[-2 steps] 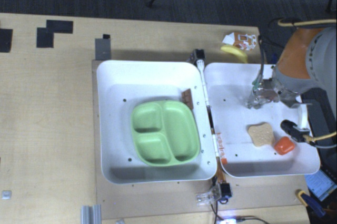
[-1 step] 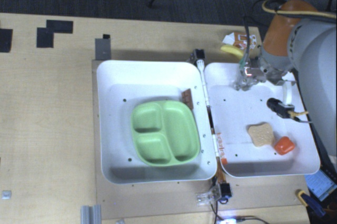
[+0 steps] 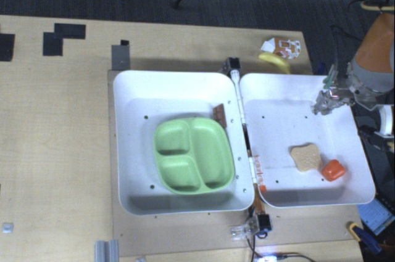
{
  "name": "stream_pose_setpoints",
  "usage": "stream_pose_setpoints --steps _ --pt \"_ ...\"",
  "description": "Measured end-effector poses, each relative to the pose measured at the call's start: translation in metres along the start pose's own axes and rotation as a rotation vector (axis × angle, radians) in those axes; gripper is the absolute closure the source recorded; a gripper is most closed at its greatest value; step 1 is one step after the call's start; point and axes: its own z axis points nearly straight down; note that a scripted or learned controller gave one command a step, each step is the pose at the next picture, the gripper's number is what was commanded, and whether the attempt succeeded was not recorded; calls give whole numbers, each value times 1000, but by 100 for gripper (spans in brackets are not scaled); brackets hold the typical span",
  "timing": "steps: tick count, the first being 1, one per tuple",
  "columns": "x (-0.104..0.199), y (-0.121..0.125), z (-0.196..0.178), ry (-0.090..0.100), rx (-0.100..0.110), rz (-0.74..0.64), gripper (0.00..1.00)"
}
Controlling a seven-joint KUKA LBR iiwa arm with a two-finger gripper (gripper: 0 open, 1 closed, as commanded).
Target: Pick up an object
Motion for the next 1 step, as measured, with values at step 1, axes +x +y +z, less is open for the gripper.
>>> stream_pose_setpoints --steps 1 --pt "81 55 -48 3 -1 -4 100"
